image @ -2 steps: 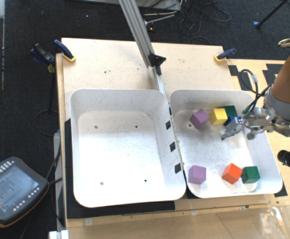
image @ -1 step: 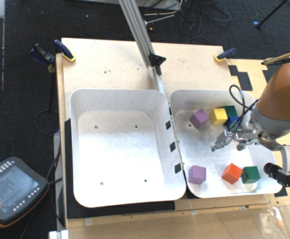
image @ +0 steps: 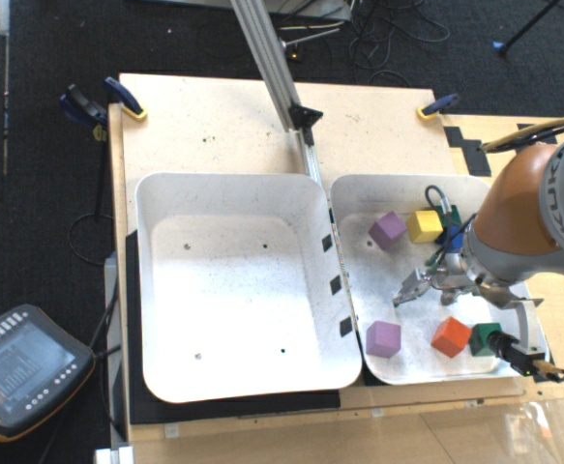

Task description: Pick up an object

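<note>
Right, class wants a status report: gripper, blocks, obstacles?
Gripper low in right bin, nothing between fingers. Nearest: purple block, orange block. Path unobstructed.

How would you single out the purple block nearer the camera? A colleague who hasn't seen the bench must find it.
Look in the right-hand white bin, along its front edge. The purple block sits at the front left, beside the divider, left of the orange block. The other purple block lies farther back, beside a yellow one.

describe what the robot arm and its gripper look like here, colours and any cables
The rounded grey arm wears a broad orange band above the wrist. Below that sits a silvery metal gripper with thin pointed fingers. Blue and dark cables loop beside the wrist, over the right-hand shallow white bin.
</note>
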`<move>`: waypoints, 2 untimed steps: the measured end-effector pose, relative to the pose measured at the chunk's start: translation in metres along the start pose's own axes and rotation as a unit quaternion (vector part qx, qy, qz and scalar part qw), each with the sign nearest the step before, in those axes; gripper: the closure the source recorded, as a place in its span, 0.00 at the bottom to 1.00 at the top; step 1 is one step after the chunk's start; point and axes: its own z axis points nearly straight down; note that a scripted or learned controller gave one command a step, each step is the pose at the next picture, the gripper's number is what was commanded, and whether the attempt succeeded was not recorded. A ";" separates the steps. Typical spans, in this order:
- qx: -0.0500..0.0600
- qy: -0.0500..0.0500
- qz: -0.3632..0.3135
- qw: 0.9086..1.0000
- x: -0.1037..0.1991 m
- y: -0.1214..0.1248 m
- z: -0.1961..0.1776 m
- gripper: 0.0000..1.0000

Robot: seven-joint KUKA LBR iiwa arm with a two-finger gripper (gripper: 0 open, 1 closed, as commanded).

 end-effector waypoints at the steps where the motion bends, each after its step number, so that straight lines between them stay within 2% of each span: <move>1: -0.004 -0.001 0.000 1.000 -0.001 0.002 -0.014 1.00; 2: -0.007 -0.002 -0.001 1.000 -0.008 0.006 -0.075 1.00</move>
